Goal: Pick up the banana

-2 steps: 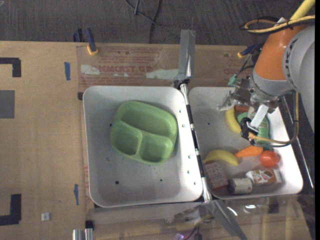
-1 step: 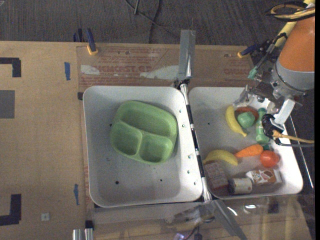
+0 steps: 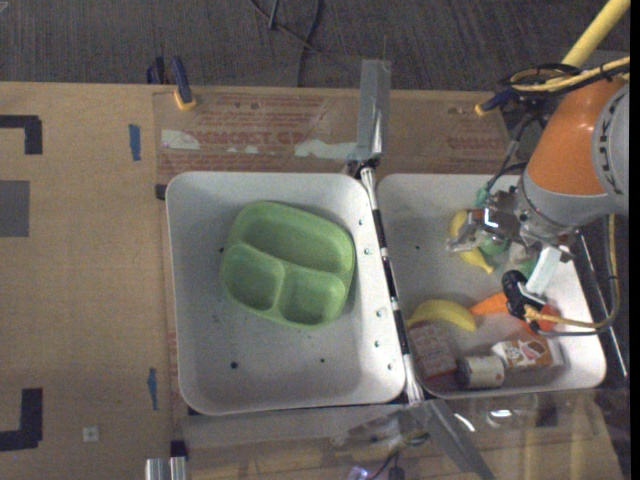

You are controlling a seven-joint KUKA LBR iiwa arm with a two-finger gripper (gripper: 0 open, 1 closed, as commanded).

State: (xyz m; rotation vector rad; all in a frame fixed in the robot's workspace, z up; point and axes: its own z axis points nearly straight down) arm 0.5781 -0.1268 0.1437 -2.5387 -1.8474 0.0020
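We see a light brown wooden bench [image 3: 90, 298] carrying two shallow white plastic bins side by side, the left bin [image 3: 200, 358] and the right bin [image 3: 420, 208] touching along their inner edges. Blue tape strips [image 3: 134, 141] and black tape marks [image 3: 28, 133] lie on its surface.

The bench [image 3: 90, 298] carries two white bins side by side. In the left bin [image 3: 200, 358] lies a green tray [image 3: 288, 263] w/ three compartments, a bit tilted. In the right bin [image 3: 420, 218] the gripper [image 3: 492, 224] hangs over a yellow object [image 3: 468, 240] near the far side. The banana [image 3: 444, 314] lies apart from it, closer to the front, just beside a carrot [image 3: 492, 305]. Along the front edge: brown box [image 3: 432, 349], small can [image 3: 482, 370], carton [image 3: 526, 351].
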